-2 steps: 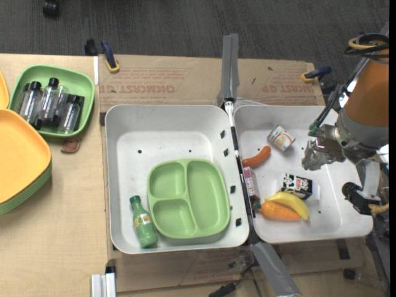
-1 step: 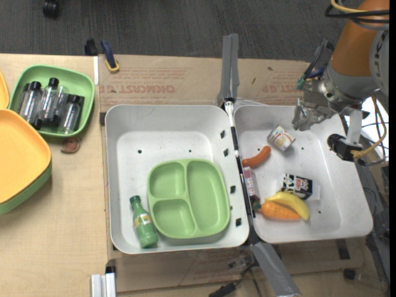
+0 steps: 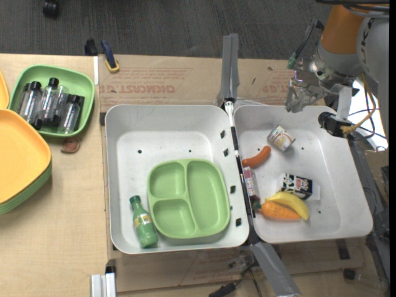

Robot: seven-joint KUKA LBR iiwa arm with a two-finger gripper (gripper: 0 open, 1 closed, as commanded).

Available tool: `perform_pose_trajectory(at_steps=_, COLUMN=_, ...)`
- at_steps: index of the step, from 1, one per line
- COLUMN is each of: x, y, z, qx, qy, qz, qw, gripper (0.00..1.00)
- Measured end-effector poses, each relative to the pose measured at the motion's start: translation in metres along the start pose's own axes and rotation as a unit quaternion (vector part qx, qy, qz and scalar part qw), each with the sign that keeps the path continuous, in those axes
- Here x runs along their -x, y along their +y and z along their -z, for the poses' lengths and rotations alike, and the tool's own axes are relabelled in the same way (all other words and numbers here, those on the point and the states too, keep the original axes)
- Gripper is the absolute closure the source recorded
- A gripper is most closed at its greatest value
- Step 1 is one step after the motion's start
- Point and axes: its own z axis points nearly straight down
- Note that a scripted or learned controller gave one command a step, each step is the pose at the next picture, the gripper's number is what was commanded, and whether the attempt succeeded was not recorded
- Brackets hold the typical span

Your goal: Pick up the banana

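Camera view, starting at the near edge: a green bottle lies in the left bin at its near left corner, just beside a green divided tray that fills much of that bin's floor. In the right bin, near its front, the banana lies with its long axis running roughly left to right, one end toward the divider between the bins and the other curving down toward the near right. It rests against an orange carrot just in front of it. A small black-and-white carton sits touching the banana's far side. Farther back lie a reddish sausage and a small tilted can. Beyond these, above the right bin's far rim, hangs the pincer, well apart from the banana; whether it is apart or together I cannot tell. On the worktop at far left sits a green dish of dark bottles.
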Motion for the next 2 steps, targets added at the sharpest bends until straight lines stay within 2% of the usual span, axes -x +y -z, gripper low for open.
perform_pose_trajectory(at_steps=1, x=0.037, y=-0.050, z=-0.046, qx=0.000, qy=0.001, qz=0.143, qw=0.9898, gripper=1.00)
perform_pose_trajectory(at_steps=2, x=0.105, y=-0.074, z=0.047, qx=0.000, qy=0.000, qz=-0.037, qw=0.9993, gripper=1.00)
